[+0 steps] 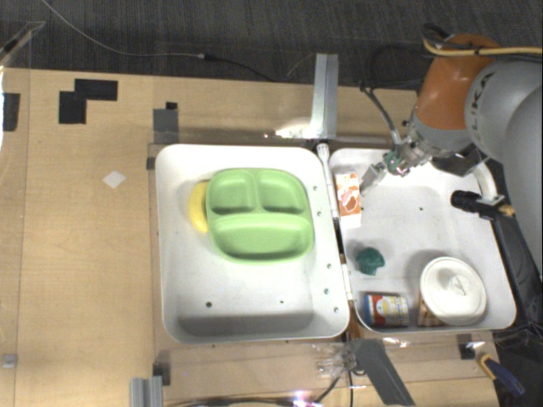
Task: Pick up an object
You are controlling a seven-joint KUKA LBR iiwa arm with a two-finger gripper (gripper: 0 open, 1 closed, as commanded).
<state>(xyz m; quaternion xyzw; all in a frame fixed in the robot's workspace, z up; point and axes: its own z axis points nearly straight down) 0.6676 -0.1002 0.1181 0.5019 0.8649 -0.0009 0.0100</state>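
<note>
Overhead, the grey arm (501, 100) with its orange band (445, 91) reached in from three o'clock, and its gripper (379, 172) hung over the far left part of the right bin (424, 206). Whether the fingers were spread or closed could not be told at that size (they showed as a thin pale blur), and nothing was visible between them.

Just beside the fingertips, toward nine o'clock, an orange and white carton (348, 195) lay against the bin's left wall; whether the tips touched it could not be told. A small teal object (369, 260) sat toward six o'clock from the gripper, well apart from it. Along the near edge of the same bin lay a can on its side (386, 309), and at its three o'clock side stood a white round lidded container (453, 289), with a brownish item (426, 314) wedged between the two.

The left bin (246, 303) held a green divided plate (257, 213), face down by the look of it, with a yellow banana-like piece (198, 208) touching its nine o'clock edge.
</note>
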